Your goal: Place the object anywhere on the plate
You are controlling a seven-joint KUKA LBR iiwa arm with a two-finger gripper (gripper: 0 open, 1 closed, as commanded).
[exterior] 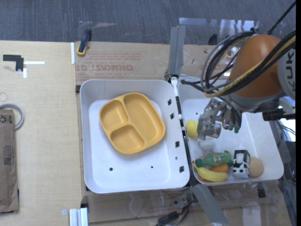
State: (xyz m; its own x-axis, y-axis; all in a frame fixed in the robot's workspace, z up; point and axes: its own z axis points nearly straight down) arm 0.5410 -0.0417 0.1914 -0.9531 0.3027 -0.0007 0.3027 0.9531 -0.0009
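Two shallow white bins (pixel 89 126) sat side by side on the desk. Left held the yellow divided plastic plate (pixel 131 122). Right held the claw (pixel 210 132), grip unclear, with a small yellow round toy (pixel 191 128) just left, plate-side.

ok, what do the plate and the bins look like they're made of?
Divided plate: likely molded plastic, matte yellow, with soft rounded ridges and no glare. Bins: seemingly thin formed plastic, smooth white with a slight sheen at the rounded rims; could be coated metal.
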